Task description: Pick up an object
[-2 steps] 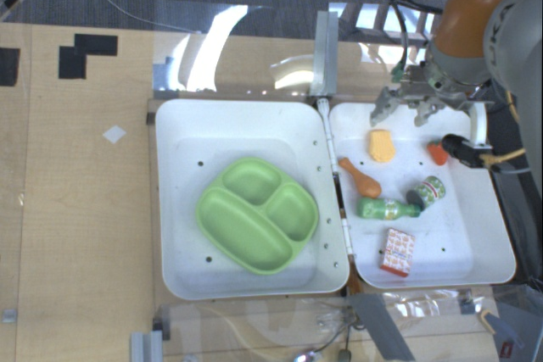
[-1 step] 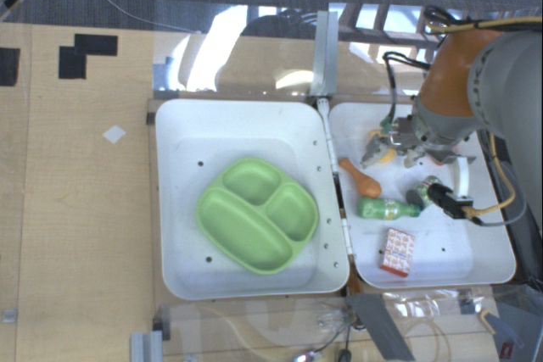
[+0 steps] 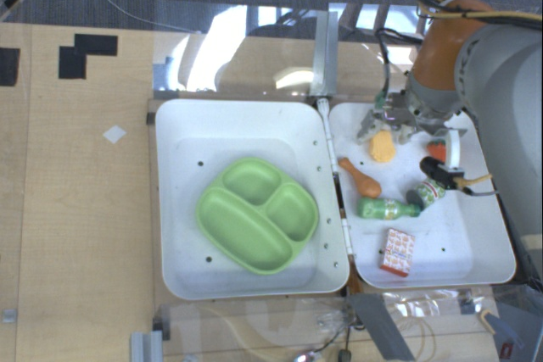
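Over right bin point(image 3: 484, 263): arm bent down, claw point(image 3: 383, 125) spread above yellow object point(image 3: 383, 147).

- A yellow lump point(image 3: 383, 147) sits near the back of the right bin point(image 3: 475, 267).
- An orange-brown drumstick shape point(image 3: 360, 175) lies slantwise by the bin's left wall.
- A green bottle point(image 3: 388, 208) lies on its side mid-bin.
- A red-and-white patterned packet point(image 3: 397, 253) lies flat toward the front.
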`<state>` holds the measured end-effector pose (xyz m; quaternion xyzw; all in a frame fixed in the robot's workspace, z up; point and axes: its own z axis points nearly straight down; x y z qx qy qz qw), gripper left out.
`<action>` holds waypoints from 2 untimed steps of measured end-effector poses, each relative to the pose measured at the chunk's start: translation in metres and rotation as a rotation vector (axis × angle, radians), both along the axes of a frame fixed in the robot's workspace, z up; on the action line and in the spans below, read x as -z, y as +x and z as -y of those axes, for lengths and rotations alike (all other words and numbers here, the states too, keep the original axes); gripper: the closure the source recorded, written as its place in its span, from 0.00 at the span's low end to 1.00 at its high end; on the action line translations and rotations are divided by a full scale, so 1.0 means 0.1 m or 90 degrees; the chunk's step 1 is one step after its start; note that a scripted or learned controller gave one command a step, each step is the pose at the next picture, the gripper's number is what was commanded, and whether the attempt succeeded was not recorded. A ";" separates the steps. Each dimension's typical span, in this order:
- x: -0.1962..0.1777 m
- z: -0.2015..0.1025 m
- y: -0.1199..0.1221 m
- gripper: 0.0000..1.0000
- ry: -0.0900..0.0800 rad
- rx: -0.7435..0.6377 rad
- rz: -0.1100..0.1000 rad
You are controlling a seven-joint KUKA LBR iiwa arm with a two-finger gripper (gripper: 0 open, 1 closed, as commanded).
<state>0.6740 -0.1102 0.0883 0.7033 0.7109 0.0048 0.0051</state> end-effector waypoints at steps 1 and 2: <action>-0.11 -0.04 0.03 1.00 0.001 -0.006 0.003; -0.95 -0.93 -0.08 1.00 0.001 0.001 -0.007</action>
